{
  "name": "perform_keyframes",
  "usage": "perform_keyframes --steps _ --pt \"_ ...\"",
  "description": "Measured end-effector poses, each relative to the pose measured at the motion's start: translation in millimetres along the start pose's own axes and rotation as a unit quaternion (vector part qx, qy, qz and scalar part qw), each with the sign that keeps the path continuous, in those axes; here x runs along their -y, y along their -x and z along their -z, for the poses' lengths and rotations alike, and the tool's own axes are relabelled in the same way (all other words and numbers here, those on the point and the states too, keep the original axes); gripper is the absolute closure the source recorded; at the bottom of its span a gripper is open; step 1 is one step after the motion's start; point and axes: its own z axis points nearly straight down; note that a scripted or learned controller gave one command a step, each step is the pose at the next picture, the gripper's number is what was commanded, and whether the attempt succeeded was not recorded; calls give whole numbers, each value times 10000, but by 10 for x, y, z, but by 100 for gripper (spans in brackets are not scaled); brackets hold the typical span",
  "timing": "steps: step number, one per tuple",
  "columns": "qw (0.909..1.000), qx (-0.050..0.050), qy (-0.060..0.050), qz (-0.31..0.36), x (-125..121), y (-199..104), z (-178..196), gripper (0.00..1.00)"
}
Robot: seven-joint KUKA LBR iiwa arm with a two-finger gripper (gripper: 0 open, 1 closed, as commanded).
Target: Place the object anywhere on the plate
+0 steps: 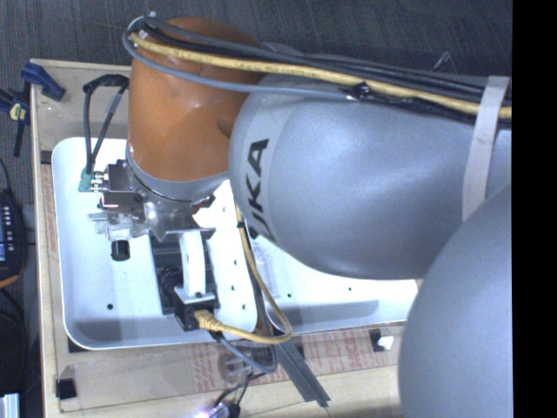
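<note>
Arm (pixel 365 198): one, big and grey.
Orange band (pixel 174 111): one, on the arm.
Gripper (pixel 119 233): one.
White bin (pixel 70 259): one that I can see.
Bench (pixel 37 190): one.
Blue clip (pixel 40 77): one, at the bench corner.
Green plug (pixel 84 181): one.
Thin black wire (pixel 94 120): one, going to the green plug.
Yellow cable (pixel 278 66): one, on top of the arm.
Dark dots (pixel 110 306): three on the bin floor.
Small black bit (pixel 119 250): one, right by the gripper; I cannot tell what it is.
</note>
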Motion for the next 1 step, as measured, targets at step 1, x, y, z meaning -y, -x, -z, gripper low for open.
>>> perform_keyframes --steps 1 --pt "9990 18 -21 -446 8 7 -1268 100"
